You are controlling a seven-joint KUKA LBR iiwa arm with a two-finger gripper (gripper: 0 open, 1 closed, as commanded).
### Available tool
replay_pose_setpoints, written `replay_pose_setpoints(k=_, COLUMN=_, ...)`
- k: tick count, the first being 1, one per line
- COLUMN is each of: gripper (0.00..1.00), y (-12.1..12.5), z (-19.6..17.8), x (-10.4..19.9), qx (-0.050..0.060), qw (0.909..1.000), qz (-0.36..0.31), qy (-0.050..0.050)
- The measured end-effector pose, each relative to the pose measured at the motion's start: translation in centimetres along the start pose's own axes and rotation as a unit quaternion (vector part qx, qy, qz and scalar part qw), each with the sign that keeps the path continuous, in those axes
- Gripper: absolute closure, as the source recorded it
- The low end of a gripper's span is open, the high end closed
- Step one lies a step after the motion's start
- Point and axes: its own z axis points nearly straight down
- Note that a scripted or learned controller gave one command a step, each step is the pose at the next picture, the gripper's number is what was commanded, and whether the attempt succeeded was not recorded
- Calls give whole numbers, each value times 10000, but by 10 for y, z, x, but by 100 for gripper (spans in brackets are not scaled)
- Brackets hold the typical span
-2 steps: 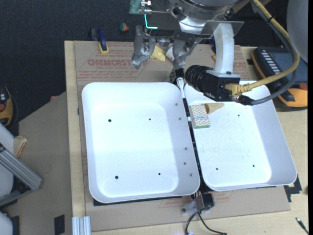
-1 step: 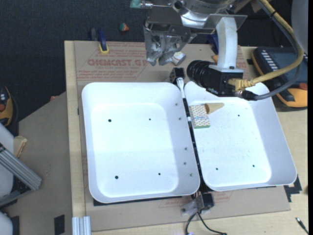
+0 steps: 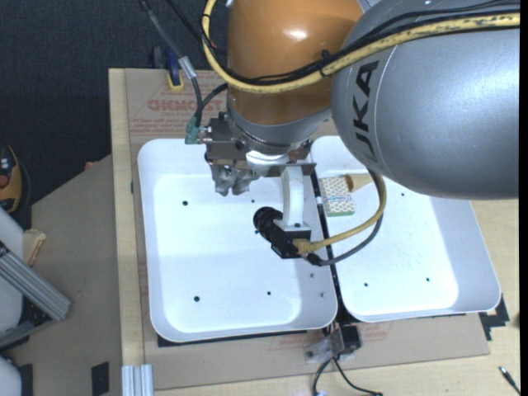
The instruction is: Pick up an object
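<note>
A small pale packet with a speckled face and a tan end lies in the right bin, close to the divider between the bins. My gripper hangs from the orange wrist band over the upper middle of the left bin, left of the packet and apart from it. I see nothing held below it. The big grey arm covers the right bin's far side.
A black cable fitting and a yellow hose dangle from the wrist over the divider. Both bins rest on a brown board with a blue clip at its far edge. A metal rail lies at the left.
</note>
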Motion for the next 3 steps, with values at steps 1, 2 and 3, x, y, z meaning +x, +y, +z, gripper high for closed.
replay_pose_setpoints(k=1, gripper=100, y=-34, z=-130, x=0, qx=-151, qw=9999, qz=-29, qy=76)
replay_pose_setpoints(k=2, gripper=100, y=-33, z=-133, x=1, qx=-98, qw=9999, qz=-25, qy=46)
replay_pose_setpoints(k=3, gripper=100, y=-33, z=-143, x=1, qx=-109, qw=9999, qz=-27, qy=51)
